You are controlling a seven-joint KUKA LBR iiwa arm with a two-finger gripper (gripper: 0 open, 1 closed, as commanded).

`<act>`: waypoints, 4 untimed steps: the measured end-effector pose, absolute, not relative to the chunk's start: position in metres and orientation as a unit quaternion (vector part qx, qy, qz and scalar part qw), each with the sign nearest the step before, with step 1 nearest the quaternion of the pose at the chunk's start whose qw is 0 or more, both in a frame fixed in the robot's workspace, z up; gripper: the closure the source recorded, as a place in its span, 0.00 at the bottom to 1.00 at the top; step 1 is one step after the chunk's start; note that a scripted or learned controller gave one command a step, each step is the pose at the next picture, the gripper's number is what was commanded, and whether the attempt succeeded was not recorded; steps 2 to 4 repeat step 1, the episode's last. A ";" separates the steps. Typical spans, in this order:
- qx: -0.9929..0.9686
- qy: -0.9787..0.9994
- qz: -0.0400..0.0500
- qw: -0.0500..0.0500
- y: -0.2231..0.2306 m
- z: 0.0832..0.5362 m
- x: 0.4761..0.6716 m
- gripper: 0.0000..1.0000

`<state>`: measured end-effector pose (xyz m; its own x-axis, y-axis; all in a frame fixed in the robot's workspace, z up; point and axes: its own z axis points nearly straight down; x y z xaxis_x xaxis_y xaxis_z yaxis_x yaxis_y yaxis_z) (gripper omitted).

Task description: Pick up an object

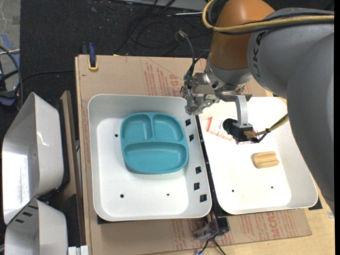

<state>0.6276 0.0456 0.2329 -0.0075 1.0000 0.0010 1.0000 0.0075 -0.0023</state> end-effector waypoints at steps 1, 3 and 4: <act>-0.704 -0.710 0.000 0.001 0.100 0.222 0.625 1.00; -0.704 -0.710 0.000 0.001 0.100 0.222 0.625 1.00; -0.704 -0.710 0.000 0.001 0.100 0.222 0.625 1.00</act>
